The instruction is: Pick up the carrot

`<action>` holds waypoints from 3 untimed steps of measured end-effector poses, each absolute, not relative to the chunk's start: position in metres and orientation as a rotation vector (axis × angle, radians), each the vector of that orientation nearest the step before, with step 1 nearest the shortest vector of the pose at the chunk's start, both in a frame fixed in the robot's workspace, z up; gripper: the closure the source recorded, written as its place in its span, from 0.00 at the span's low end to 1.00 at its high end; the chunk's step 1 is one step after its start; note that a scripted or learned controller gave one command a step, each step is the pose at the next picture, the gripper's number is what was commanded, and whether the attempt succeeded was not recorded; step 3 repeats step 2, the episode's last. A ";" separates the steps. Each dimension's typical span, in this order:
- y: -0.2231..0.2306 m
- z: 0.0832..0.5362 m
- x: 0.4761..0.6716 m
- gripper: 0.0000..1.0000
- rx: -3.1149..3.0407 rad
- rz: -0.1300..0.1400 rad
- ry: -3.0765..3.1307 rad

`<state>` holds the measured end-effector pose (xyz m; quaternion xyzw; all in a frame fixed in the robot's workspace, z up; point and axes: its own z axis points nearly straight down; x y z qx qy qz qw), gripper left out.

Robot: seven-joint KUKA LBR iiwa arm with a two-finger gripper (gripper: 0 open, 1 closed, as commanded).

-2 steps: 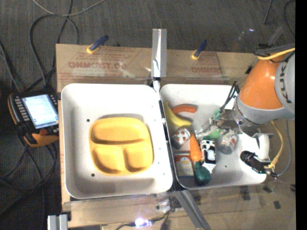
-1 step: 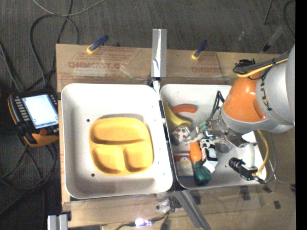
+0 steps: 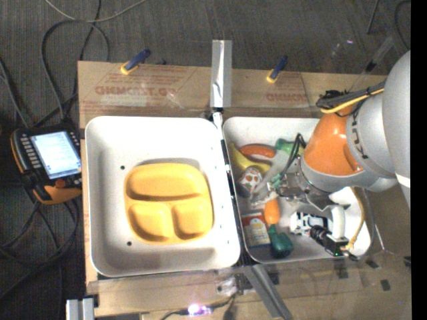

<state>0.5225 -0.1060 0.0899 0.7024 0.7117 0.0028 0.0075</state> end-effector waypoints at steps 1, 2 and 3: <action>-0.104 0.099 0.523 1.00 2.197 0.012 2.230; -0.089 0.183 0.483 1.00 2.277 -0.006 2.168; -0.089 0.183 0.483 1.00 2.277 -0.006 2.168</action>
